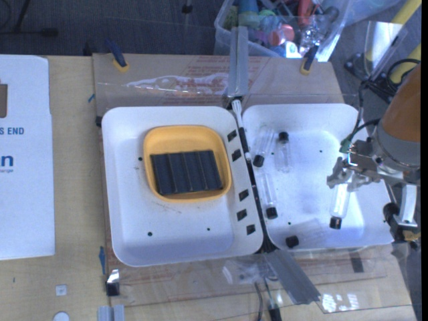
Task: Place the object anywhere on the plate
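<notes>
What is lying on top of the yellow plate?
A dark ridged rectangular block lies flat on the yellow plate, covering most of the plate's middle. Whatever is under the block is covered.

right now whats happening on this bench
A grey arm reaches in from the right over the right bin. Its pincer sits at a clear tube with a dark cap, which hangs below it. The yellow plate in the left bin already carries a dark ridged block. More tubes lie in the right bin.
</notes>
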Robot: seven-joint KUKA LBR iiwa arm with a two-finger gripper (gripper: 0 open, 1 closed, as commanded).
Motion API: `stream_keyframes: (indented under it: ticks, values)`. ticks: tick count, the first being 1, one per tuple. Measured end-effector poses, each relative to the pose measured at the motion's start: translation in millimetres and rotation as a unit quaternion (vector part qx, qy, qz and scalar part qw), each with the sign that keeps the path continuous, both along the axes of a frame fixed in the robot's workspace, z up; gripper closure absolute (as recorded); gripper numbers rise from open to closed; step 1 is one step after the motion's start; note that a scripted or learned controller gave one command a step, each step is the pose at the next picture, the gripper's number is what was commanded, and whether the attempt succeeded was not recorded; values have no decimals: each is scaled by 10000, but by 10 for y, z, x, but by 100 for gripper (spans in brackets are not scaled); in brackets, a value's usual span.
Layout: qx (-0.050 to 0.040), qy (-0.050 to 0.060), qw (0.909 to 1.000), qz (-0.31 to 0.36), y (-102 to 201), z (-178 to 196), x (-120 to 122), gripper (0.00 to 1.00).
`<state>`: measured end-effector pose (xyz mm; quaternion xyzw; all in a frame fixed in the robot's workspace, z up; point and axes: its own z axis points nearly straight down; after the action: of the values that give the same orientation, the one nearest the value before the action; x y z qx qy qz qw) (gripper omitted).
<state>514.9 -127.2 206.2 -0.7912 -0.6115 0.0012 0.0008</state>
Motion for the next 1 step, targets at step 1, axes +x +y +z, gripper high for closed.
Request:
stream_keyframes:
  ticks: [1]
  values:
    - [0, -1, 10000, 0, 0, 1, 1, 0]
